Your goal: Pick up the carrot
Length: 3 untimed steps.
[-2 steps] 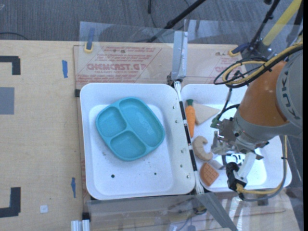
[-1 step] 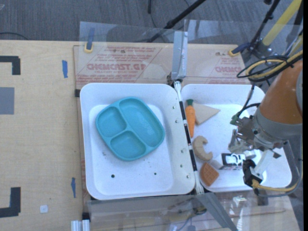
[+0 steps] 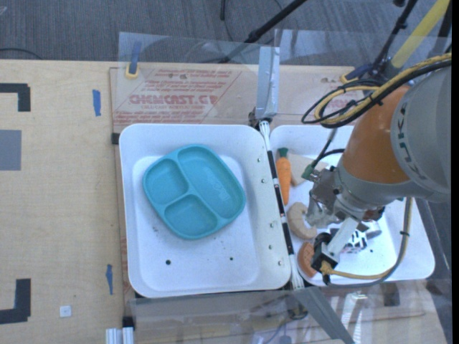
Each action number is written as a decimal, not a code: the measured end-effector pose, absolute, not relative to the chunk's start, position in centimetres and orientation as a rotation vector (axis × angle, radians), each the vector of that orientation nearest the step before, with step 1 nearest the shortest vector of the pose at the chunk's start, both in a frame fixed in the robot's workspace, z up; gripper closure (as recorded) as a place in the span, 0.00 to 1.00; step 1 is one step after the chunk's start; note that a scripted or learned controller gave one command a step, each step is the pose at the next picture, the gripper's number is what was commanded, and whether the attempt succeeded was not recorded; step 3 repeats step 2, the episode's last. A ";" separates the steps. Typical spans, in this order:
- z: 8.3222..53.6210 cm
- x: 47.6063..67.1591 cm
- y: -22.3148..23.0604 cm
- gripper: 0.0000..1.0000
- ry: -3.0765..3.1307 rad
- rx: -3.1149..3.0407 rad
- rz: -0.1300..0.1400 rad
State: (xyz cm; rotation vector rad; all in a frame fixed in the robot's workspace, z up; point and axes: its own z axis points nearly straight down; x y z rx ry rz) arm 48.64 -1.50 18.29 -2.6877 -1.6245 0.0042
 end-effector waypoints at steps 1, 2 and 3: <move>18.3 47.9 -7.9 1.00 -1.540 -2.737 0.005; 18.3 47.9 -2.8 1.00 -1.484 -2.765 0.006; 18.3 47.9 -2.8 1.00 -1.484 -2.765 0.006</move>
